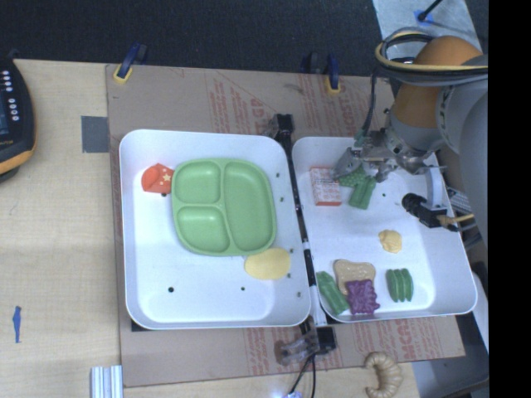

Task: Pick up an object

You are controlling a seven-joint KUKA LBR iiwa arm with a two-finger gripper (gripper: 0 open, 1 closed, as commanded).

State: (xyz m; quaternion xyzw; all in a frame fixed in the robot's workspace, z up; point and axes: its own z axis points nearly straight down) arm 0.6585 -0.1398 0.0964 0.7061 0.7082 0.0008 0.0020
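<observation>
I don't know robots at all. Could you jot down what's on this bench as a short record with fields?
left bin: green divided plate, red piece beside it, yellow piece
right bin: red-and-white packet, purple piece, tan piece, small yellow lump, green pods
arm: enters from the right, over the right bin
claw: at a dark green piece near the bin's far side
grip: cannot tell
</observation>
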